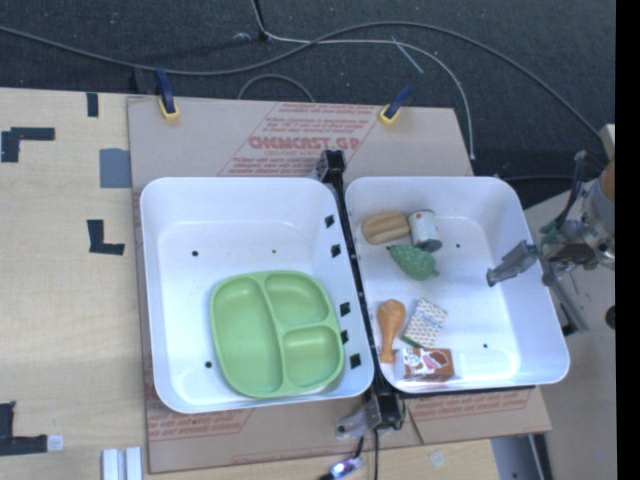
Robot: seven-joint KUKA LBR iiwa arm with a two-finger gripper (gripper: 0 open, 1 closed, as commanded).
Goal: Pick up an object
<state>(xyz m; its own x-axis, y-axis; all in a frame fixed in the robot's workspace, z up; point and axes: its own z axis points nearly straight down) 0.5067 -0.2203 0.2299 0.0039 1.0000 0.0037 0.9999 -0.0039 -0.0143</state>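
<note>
two bins (160, 208); one green plate (275, 333) left, five items right; gripper (512, 265) state unclear.

Bright, even light with soft shadows inside the white bins (160, 298); the whole picture is slightly soft and grainy

A robotics lab: clamped cardboard sheet (300, 138), trailing cables (330, 38), two white bins (160, 268).

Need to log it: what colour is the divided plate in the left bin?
Light green; the plate shows clearly in the camera view.
</note>
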